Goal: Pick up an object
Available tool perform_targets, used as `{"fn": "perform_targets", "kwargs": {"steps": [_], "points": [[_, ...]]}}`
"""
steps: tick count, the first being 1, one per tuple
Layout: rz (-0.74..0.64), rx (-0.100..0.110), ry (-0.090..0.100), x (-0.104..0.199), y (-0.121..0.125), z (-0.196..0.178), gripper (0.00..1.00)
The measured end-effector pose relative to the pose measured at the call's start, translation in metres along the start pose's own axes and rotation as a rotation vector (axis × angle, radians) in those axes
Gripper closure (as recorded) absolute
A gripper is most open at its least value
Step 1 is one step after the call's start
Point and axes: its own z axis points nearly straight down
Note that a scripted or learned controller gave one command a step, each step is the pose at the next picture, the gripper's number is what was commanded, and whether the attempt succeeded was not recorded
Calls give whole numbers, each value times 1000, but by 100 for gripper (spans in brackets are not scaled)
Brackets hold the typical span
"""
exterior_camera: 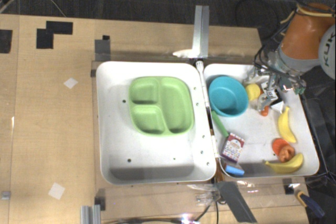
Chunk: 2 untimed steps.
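The right bin (255, 136) holds a blue bowl (227, 95), a yellow round fruit (253, 92), a small red piece (264, 110), two bananas (284, 124) (287, 163), a red-orange fruit (284, 149), a small printed box (233, 147), a blue piece (234, 169) and a green stick (219, 124). My gripper (269, 96) hangs over the bin's back right part, just right of the yellow fruit and above the red piece. I see nothing held in it.
The left bin (113, 165) carries a green divided plate (160, 105). A metal post (201, 29) stands behind the wall between the bins. The grey and orange arm (304, 39) comes in over the back right corner.
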Motion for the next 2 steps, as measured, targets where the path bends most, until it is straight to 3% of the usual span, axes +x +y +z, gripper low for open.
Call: {"fn": "perform_targets", "kwargs": {"steps": [1,2], "points": [[112,0,3,63,-4,0,0],[277,1,1,110,9,-2,0]]}}
